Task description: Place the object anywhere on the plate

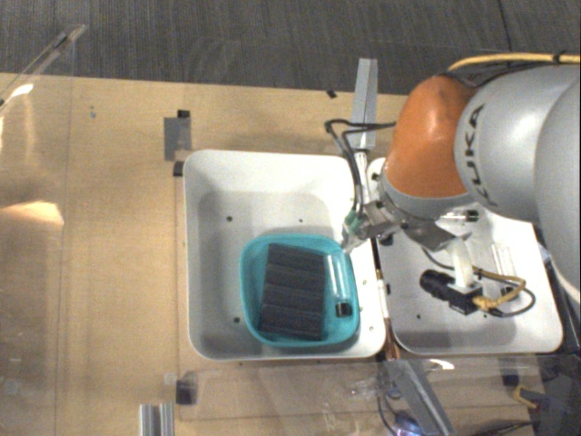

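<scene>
Camera view, contents as logged, looking down on both bins.

1. Worktop (91,271): pale wood, carrying two shallow white bins that touched along one shared wall.
2. Left bin (218,234): held the plate and what lay on it.
3. Right bin (408,325): under my wrist, with nothing of the task in it that I could make out.
4. Plate (250,271): teal, with rounded corners and a raised rim. It sat in the near half of the left bin, close to the shared wall.
5. Ridged block (292,291): dark grey and lying flat on the plate, wholly inside the rim, its long side running away from the near edge at a slight tilt. I judged this to be the task's object, and the placement looked done. Flat on its broad face in the plate's hollow, it had little reason to slide or tip.
6. Small black piece (343,309): at the plate's right rim, just beside the block and too small to identify.
7. Gripper (357,223): over the shared wall, just beside the plate's far right corner and apart from the block. I could not tell whether it was apart or together. I judged that this position kept it from disturbing the plate.
</scene>
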Motion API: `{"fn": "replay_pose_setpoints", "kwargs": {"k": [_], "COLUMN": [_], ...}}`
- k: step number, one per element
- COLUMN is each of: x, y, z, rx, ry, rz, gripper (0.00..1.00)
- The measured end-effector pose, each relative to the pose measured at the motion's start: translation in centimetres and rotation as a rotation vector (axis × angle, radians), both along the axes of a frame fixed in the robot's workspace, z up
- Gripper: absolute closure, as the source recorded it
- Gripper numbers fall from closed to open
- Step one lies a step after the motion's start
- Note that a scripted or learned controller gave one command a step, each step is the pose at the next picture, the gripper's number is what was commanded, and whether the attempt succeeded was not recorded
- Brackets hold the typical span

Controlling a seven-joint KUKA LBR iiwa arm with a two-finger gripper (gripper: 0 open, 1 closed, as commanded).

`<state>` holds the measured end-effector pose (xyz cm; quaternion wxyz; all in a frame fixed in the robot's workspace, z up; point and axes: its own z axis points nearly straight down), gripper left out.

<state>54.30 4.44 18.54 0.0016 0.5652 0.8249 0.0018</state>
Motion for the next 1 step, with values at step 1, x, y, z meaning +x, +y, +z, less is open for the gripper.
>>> {"fn": "replay_pose_setpoints", "kwargs": {"k": [1], "x": [0.01], "y": [-0.02], "z": [0.00], "rx": [0.000], "ry": [0.000], "rz": [0.000], "gripper": [0.00]}}
